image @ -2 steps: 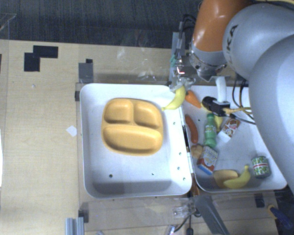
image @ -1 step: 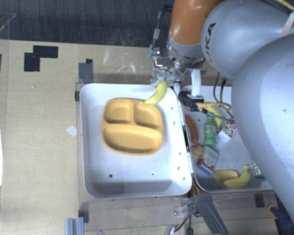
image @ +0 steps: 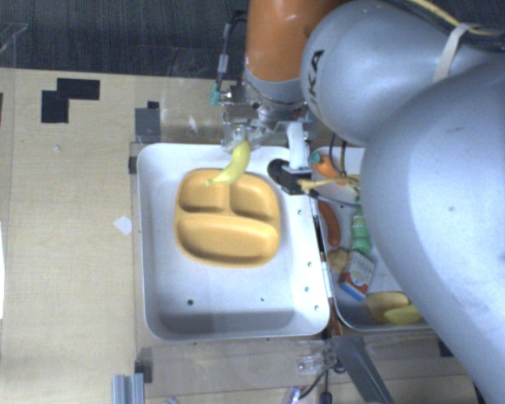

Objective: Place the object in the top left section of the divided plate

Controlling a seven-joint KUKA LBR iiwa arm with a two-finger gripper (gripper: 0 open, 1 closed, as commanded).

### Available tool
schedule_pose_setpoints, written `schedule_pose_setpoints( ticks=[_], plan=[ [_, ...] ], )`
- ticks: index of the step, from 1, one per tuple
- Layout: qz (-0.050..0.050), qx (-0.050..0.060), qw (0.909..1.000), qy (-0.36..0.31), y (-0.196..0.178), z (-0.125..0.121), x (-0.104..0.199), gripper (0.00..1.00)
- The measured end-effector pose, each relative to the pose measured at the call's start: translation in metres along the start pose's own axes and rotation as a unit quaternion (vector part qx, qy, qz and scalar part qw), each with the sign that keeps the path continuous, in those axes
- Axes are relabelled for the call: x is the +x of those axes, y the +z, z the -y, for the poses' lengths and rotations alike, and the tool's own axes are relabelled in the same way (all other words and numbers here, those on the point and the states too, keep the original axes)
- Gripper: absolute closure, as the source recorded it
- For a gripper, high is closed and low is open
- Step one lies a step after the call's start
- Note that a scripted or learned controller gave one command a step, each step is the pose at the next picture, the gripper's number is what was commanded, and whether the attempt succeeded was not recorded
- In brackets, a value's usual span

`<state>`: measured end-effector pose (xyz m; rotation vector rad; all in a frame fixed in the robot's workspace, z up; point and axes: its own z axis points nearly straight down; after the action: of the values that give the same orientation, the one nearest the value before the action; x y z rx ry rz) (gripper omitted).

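Note:
A yellow divided plate [image: 227, 236] lies in the left white bin [image: 164, 251], with two small sections at the far side and one wide section nearer. A yellow banana [image: 233, 165] hangs from my gripper [image: 236, 142], its upper end between the fingers and its lower tip over the plate's top left section [image: 204, 194]. The gripper sits just above the plate's far edge and is shut on the banana.
The right bin [image: 379, 320] holds several items: an orange carrot-like thing [image: 328, 169], a green bottle [image: 361, 236], a small packet [image: 356, 278] and a yellow fruit [image: 394, 307]. My big grey arm covers most of that bin.

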<state>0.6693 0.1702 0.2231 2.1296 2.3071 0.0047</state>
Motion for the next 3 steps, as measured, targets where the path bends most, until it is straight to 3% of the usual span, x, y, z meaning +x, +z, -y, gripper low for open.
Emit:
schedule_pose_setpoints(
  ticks=[1,2,3],
  plan=[
    [0.0,0.0,1.0,0.0,0.0,0.0,0.0,0.0],
    [-0.002,-0.006,0.9969,0.078,0.111,-0.002,-0.018,0.0],
    [-0.002,-0.011,0.997,0.076,0.099,-0.004,-0.017,1.0]
  ],
)
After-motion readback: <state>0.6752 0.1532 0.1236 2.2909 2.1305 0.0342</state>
